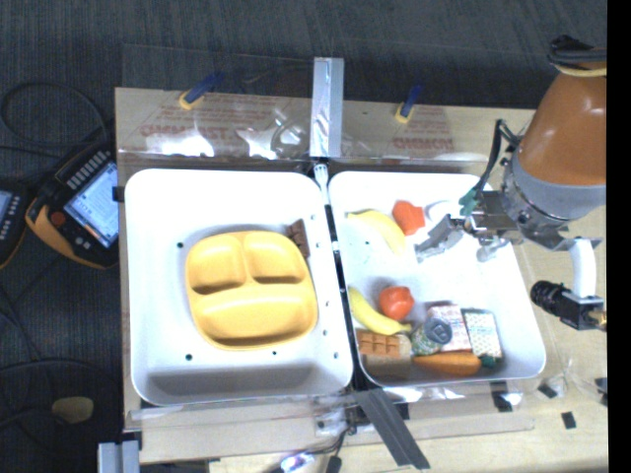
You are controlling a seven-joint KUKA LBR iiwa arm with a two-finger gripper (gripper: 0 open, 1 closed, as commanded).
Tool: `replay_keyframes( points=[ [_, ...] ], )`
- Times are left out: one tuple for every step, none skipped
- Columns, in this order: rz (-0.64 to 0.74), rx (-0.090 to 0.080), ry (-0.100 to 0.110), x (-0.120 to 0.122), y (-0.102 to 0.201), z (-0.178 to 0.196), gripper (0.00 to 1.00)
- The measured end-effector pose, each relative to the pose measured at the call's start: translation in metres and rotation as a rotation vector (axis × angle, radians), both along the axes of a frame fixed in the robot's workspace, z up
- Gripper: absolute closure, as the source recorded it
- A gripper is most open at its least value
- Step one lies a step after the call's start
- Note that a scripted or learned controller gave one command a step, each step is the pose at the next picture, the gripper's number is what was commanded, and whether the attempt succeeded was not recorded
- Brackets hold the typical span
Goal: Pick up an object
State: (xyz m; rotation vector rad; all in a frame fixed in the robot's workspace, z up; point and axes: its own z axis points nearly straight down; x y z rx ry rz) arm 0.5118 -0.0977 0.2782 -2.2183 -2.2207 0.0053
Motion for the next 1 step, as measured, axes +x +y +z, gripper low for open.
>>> replay_keyframes(
  points=[
    [0.000,0.000,0.000,0.0000,0.0000,0.0000,0.00]
  ],
)
